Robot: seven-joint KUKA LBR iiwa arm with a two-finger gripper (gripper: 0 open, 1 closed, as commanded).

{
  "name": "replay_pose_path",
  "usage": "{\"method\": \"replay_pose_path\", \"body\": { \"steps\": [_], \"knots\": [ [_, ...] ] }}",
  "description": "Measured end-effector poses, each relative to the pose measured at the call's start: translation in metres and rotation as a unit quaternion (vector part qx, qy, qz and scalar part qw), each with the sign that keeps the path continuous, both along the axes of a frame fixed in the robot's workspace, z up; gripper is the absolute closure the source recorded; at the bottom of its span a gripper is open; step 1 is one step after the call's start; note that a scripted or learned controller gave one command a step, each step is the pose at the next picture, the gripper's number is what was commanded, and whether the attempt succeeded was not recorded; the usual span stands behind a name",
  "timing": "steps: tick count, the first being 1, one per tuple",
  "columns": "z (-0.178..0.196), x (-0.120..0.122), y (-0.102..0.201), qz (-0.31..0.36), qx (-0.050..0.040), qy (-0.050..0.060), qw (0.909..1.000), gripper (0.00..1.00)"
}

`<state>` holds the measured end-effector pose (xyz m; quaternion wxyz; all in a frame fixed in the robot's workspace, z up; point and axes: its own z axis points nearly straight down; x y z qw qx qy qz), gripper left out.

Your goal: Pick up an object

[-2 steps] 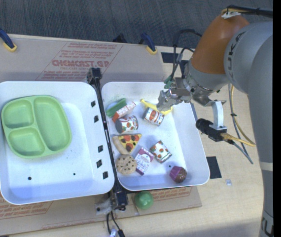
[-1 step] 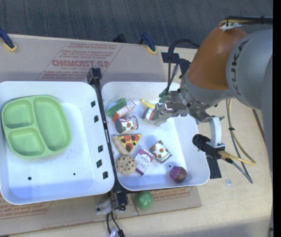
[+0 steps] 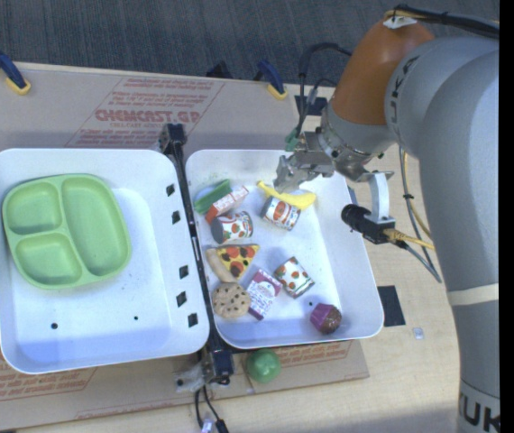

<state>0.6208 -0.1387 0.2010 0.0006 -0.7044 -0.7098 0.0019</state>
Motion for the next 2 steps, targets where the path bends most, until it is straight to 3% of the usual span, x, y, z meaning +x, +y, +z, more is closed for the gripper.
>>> {"method": "replay_pose_path", "body": {
  "steps": [1, 2],
  "knots": [
    [0.02, -0.037, 0.031, 0.001, 0.0005, 0.0, 1.0, 1.0],
    [0.078, -0.123, 0.023, -0.002, 0.001, -0.001, 1.0, 1.0]
  ]
}}
